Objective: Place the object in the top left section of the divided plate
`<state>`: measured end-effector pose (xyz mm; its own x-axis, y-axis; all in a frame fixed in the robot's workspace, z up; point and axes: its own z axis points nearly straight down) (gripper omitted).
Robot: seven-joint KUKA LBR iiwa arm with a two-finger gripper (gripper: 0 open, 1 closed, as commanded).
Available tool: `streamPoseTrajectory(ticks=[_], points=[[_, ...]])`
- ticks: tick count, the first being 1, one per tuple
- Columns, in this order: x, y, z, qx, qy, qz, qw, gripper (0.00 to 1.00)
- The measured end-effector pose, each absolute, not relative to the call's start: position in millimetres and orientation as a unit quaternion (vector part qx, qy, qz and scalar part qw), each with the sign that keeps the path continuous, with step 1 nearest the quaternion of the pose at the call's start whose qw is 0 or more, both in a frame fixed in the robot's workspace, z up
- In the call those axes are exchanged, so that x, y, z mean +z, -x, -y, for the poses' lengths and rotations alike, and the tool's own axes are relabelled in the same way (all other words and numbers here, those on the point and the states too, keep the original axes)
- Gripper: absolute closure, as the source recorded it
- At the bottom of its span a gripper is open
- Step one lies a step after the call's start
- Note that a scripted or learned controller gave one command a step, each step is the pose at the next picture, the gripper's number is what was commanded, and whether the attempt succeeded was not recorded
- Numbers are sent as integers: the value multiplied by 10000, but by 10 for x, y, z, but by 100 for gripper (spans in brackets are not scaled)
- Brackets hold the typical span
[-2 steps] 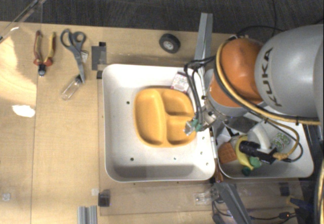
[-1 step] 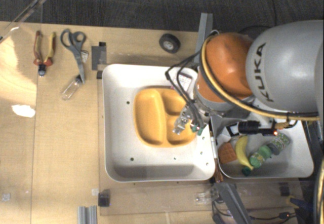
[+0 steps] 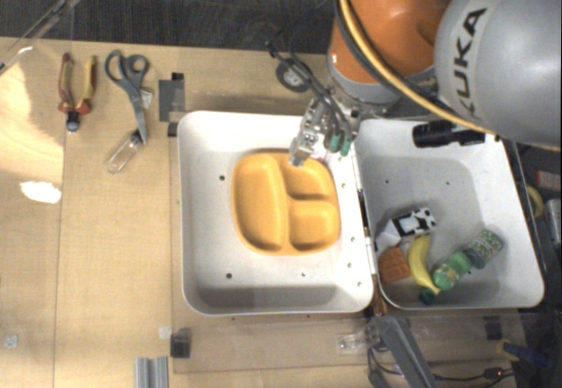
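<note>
A yellow divided plate (image 3: 285, 202) lies in the left white bin (image 3: 211, 281). It has one long section on its left side and two smaller ones on its right. My gripper (image 3: 314, 139) hangs over the plate's far right corner, close to the wall between the two bins. Something small and green (image 3: 337, 146) shows at the gripper's right side; I cannot make out what it is. The grey and orange arm (image 3: 413, 17) hides the bench behind it.
The right bin (image 3: 457, 184) holds a banana (image 3: 421, 262), a green bottle (image 3: 454, 270), a small can (image 3: 485, 245), a black-and-white toy (image 3: 413, 223) and an orange piece (image 3: 394, 266), all near its front. Scissors (image 3: 133, 92) and pliers (image 3: 75, 89) lie on the bench at left.
</note>
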<state>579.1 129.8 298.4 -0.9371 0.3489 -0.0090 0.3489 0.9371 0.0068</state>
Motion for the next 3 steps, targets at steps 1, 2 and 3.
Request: streamPoseTrajectory(ticks=[1, 2, 3], points=[[2629, -5792, -1055, 21, -1877, -9822, 38, 100], [1848, -5347, -1598, 21, -1780, -9840, 28, 100], [959, -4967, -1209, 115, -3099, -9506, 142, 100]])
